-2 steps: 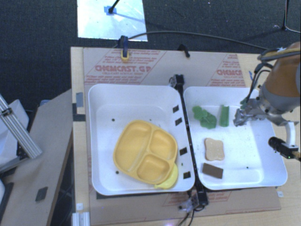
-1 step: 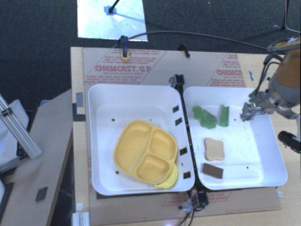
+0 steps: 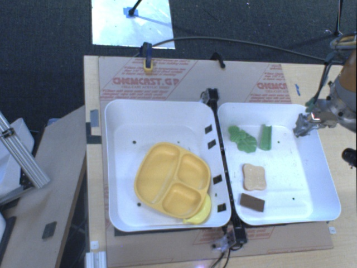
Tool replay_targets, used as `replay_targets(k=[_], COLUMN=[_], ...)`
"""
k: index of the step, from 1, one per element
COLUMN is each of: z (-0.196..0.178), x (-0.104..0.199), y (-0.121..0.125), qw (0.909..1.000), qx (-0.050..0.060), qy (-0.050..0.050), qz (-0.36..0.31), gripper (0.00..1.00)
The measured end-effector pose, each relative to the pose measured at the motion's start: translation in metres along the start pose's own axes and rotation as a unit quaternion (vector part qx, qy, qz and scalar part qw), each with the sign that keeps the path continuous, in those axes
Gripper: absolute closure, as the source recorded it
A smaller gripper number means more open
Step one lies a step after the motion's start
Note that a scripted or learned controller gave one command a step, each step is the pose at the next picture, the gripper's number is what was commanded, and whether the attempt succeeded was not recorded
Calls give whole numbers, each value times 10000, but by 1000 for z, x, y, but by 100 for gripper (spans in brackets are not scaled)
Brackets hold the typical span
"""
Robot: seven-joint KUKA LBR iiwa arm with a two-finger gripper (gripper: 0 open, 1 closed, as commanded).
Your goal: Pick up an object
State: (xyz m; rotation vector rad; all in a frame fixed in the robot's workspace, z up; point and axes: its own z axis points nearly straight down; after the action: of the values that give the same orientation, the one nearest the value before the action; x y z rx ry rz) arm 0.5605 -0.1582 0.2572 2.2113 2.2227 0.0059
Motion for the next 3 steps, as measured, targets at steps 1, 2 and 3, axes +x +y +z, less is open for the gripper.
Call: replay_targets(k=[1, 2, 3], z=[5, 1, -3], x=[60, 117, 170], y=[5, -4, -11], qw=[10000, 10000, 10000], qx=[23, 28, 29], qy=[16, 19, 20], qz=[-26, -25, -26], gripper=[100, 100, 100])
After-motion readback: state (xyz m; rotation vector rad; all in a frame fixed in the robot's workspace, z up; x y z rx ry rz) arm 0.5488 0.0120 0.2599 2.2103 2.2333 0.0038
